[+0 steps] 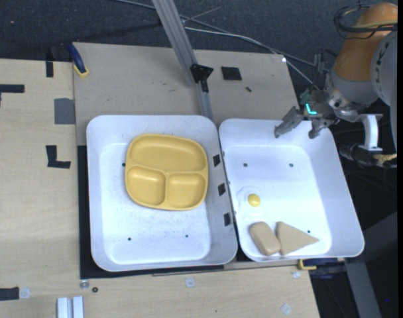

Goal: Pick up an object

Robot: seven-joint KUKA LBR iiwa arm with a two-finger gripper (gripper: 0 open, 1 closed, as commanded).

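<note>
Objects for picking lie in the right bin [334,177], gathered toward its near end: a small yellow ball [254,200] sits on the white floor left of the bin's middle, and closer to the near rim a tan rounded block [264,238] lies just beside a tan wedge [295,237], the two close enough that they seem to touch (the gap, if any, is too fine to make out). The ball is apart from both, a little farther in. The left bin [109,177] holds a yellow divided plate [167,171] with three compartments, resting flat in the bin's far half. The arm [364,52] comes in from the right, its orange band showing at the upper right corner, and the gripper [299,126] hangs over the far right corner of the right bin, near its rim. Its two dark fingers [286,124] are spread apart with bare white bin floor visible between them, so it is open and grips nothing. A small teal light glows on the wrist just above the fingers. The gripper is well apart from the ball, the block and the wedge, which all lie at the opposite end of the same bin. A grey metal strut [178,35] slants down across the bench from the top, ending between the two bins at their far edge.
</note>
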